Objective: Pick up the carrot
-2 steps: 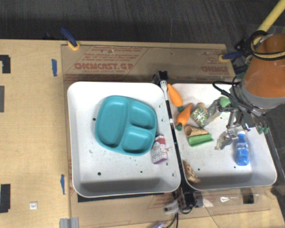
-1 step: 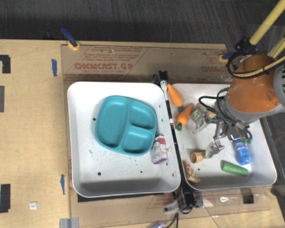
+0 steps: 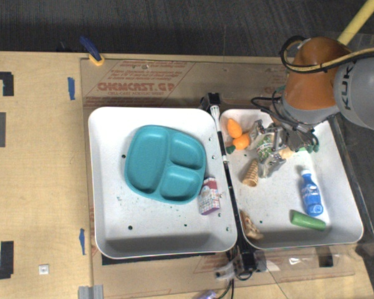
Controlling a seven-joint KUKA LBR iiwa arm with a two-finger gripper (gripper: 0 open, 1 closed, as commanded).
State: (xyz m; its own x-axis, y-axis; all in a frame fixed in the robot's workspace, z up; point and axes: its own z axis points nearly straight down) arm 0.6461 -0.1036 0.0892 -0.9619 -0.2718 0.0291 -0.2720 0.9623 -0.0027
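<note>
Glossy white plastic bins (image 3: 112, 229), matt teal plastic tray (image 3: 165, 164), cardboard bench (image 3: 37, 167)

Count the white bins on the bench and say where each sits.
2. The left bin holds a teal divided plate and a small packet. The right bin holds the small toys, with the arm over its upper part.

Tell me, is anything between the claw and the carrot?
Nothing visible. The claw hangs in the right bin just right of the orange carrot, with only bare bin floor between them. The ice-cream cone lies below, off to the side.
</note>
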